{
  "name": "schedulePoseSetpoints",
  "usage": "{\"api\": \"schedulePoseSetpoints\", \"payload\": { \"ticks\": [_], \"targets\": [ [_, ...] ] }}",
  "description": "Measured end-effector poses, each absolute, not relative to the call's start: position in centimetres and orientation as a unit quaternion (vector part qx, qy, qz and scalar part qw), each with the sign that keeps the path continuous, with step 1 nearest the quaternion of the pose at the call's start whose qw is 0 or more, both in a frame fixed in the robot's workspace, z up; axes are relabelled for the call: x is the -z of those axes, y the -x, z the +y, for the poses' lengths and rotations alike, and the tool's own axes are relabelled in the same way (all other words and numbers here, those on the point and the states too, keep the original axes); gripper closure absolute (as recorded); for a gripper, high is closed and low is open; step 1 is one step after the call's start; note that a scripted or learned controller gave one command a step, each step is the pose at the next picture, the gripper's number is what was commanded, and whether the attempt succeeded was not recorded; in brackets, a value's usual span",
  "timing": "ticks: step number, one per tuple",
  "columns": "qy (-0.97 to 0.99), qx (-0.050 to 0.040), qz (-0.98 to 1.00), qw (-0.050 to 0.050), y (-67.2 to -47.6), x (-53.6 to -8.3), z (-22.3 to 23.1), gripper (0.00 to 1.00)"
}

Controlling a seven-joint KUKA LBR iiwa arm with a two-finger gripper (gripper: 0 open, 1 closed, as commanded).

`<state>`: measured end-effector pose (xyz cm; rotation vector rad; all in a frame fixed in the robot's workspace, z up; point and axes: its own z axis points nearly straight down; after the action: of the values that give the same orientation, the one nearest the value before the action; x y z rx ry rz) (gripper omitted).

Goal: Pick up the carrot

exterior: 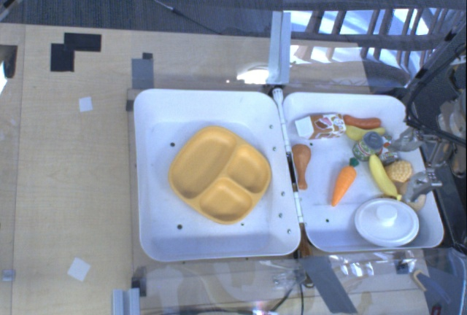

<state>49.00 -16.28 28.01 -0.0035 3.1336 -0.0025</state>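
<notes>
Gripper (414,164) at the right bin's (321,233) right rim, fingers spread, clamped on nothing.

Just left of it lie a banana (381,175) and a cracker (398,171); the tapered orange carrot (343,184) lies mid-bin with bare floor around it, a white bowl (387,222) near-right. The left bin (157,160) holds a yellow divided plate (220,173).
</notes>
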Motion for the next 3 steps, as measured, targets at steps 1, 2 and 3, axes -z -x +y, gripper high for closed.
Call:
{"api": "schedulePoseSetpoints", "payload": {
  "ticks": [1, 2, 3],
  "targets": [
    [0.029, -0.0013, 1.0, -0.001, -50.3, -13.5, -13.3, 0.0],
    [-0.046, 0.0008, 0.999, 0.008, -49.8, -9.0, -9.6, 0.0],
    [-0.093, -0.0004, 0.996, 0.007, -56.0, -8.9, -8.5, 0.0]
  ]
}}
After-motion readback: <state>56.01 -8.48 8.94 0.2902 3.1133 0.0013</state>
